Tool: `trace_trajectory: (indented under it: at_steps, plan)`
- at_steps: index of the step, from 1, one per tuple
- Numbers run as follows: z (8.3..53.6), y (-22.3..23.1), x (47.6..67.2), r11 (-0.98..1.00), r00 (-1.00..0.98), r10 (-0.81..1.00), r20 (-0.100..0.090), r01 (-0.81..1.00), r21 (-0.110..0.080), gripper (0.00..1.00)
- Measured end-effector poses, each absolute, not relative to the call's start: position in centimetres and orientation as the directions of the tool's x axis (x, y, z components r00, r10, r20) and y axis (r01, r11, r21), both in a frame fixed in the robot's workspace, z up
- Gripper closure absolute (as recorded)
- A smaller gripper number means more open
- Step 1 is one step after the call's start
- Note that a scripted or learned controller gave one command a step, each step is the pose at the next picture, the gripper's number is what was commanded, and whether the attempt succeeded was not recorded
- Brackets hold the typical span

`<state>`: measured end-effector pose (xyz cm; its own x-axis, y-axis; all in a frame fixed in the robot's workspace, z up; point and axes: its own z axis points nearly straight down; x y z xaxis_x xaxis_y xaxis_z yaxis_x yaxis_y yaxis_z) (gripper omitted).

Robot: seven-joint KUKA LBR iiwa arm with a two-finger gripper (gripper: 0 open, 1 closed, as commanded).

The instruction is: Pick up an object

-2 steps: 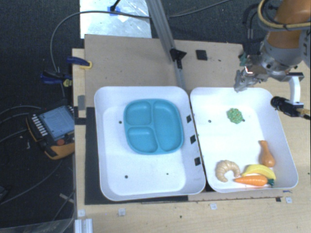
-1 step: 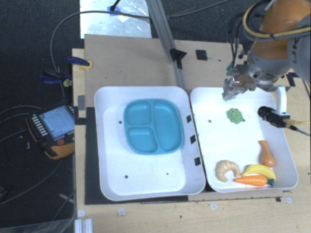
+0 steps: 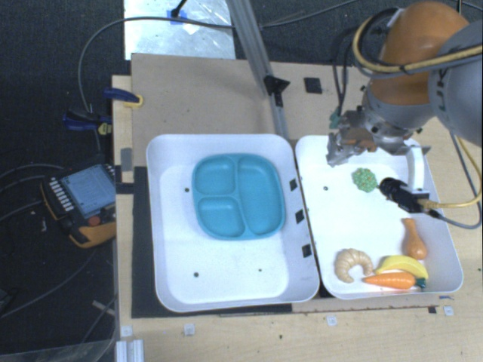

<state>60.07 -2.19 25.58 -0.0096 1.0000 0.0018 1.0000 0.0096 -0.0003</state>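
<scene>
Overhead view: gripper [image 3: 341, 151] over the far left part of the right bin [image 3: 332, 225], finger state cannot be told. Broccoli floret [image 3: 364, 179] just beside it; croissant [image 3: 353, 263], banana [image 3: 404, 265], carrot [image 3: 390, 280] near front edge. Blue divided plate [image 3: 238, 196] in left bin [image 3: 170, 270]
</scene>
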Motion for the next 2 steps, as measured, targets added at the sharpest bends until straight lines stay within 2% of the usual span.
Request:
trace_trajectory:
  at_steps: [1,2]
  plan:
    - [23.5,2.6,57.4,0.009,-0.009,1.000,0.002,1.000,-0.003,1.00]
    - [23.8,8.0,55.2,0.011,-0.011,1.000,0.003,1.000,-0.001,1.00]
